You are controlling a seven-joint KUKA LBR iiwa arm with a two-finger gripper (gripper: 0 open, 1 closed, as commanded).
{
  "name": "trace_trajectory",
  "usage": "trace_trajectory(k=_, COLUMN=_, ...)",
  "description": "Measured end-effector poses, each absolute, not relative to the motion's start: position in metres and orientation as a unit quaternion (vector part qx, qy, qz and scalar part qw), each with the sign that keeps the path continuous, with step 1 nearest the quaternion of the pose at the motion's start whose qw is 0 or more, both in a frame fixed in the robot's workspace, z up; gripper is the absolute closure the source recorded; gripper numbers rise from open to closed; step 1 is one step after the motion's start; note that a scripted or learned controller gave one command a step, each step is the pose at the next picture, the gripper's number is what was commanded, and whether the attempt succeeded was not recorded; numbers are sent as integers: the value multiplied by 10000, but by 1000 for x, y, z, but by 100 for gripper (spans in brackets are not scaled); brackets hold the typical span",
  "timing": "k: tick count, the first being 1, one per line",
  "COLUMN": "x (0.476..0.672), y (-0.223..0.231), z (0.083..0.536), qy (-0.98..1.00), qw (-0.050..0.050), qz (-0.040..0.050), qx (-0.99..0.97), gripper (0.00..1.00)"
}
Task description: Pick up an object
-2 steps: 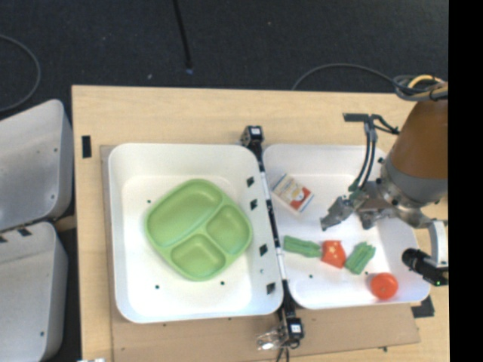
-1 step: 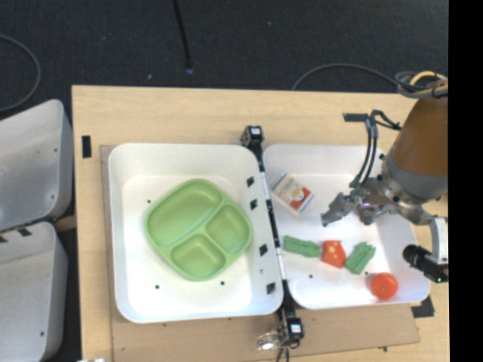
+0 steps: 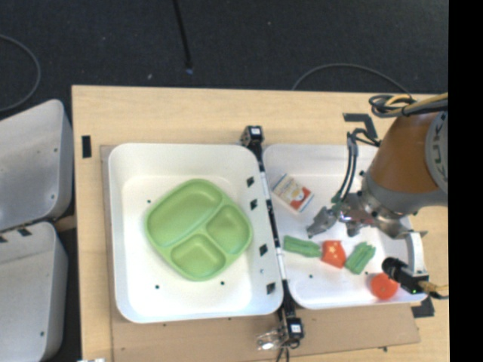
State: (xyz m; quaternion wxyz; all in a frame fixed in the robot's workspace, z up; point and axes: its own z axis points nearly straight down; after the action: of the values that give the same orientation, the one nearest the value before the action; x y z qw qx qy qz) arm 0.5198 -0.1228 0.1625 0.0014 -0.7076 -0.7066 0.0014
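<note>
In the right bin (image 3: 302,157) lie a small white and red box (image 3: 292,191), a green piece (image 3: 302,246), a red block (image 3: 333,253), a green ridged piece (image 3: 360,257) and a red round object (image 3: 383,286). My gripper (image 3: 326,219) hangs over the middle of this bin, just above the red block and right of the box. Its fingers appear spread with nothing between them. The grey and orange arm (image 3: 407,164) covers the bin's right part.
The left bin (image 3: 128,277) holds a green divided plate (image 3: 198,228). A black divider with clips (image 3: 264,217) runs between the bins. Cables lie at the bench's back right corner (image 3: 377,111). White chairs stand to the left.
</note>
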Motion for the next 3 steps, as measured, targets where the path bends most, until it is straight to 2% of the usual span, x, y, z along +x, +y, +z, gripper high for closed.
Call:
trace_trajectory(k=1, x=516, y=-118, z=115, qy=-7056, qw=-56, qz=-7, qx=-7086, gripper=0)
trace_trajectory(k=2, x=520, y=-122, z=108, qy=-7039, qw=-73, qz=-24, qx=-7102, gripper=0)
trace_trajectory(k=3, x=523, y=-123, z=120, qy=-7008, qw=-117, qz=-55, qx=-7133, gripper=100)
